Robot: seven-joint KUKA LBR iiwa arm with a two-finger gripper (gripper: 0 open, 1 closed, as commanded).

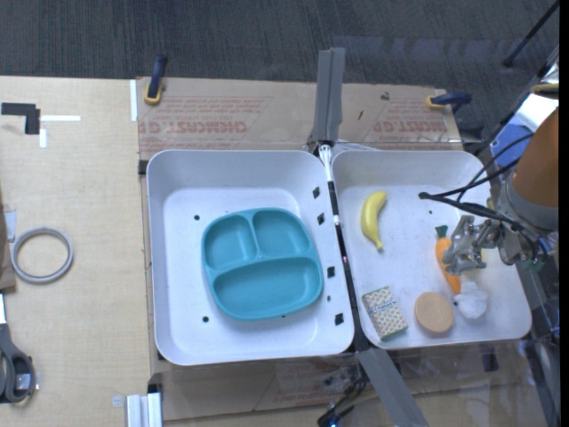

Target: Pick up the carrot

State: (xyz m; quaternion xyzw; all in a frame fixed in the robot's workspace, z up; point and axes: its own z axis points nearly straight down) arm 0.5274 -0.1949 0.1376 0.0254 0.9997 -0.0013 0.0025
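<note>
The carrot (pixel 442 253) is orange with a small green top and lies near the right side of the right bin (pixel 404 181). My gripper (pixel 462 253) is low over the carrot's right side and hides part of it. More orange shows just below the gripper. The carrot still seems to rest on the bin floor.
Also in the right bin are a yellow banana (pixel 373 218), a round tan biscuit (pixel 435 313), a small speckled box (pixel 385 311) and a white crumpled object (pixel 471 302) beside the carrot. A blue divided plate (pixel 263 263) lies in the left bin. Black cables (pixel 462 198) cross above the gripper.
</note>
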